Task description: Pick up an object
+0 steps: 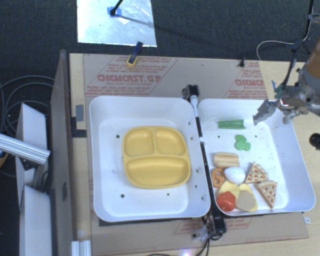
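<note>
Fingers of your gripper (274,111) were spread apart and held nothing, hovering at the right bin's (304,167) far edge, just right of the green stick (230,124).

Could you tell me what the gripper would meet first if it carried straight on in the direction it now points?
The gripper points down and leftward over the right bin. It would probably meet the green stick-shaped toy first, though height above the bin is unclear.

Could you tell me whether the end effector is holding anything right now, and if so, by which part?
Nothing is held. The end effector hangs open over the right bin's far corner, with no object between its fingers; the green stick lies apart on the bin floor.
</note>
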Controlling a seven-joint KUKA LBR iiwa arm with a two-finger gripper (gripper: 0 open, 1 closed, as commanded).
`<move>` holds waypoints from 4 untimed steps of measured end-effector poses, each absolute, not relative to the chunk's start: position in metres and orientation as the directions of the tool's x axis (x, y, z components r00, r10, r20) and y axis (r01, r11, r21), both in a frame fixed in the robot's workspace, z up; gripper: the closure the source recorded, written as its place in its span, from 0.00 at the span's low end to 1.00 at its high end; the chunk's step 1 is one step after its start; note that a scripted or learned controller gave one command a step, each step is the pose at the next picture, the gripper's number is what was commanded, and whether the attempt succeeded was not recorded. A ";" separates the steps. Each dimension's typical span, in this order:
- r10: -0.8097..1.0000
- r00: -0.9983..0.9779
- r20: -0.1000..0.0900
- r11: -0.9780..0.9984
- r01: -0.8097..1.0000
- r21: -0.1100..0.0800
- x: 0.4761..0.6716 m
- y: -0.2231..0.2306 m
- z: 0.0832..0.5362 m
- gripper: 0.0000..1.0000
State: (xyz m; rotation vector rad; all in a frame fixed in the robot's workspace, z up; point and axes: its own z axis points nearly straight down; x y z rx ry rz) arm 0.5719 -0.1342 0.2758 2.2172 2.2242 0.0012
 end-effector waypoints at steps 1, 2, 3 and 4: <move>1.000 -0.007 0.001 0.007 1.000 -0.002 0.609 -0.125 0.190 0.00; 1.000 0.000 0.000 0.000 1.000 -0.001 0.594 -0.129 0.079 0.00; 1.000 -0.008 0.000 0.008 1.000 0.006 0.630 -0.091 0.086 0.00; 1.000 -0.005 0.000 0.005 1.000 0.003 0.670 -0.107 0.084 0.00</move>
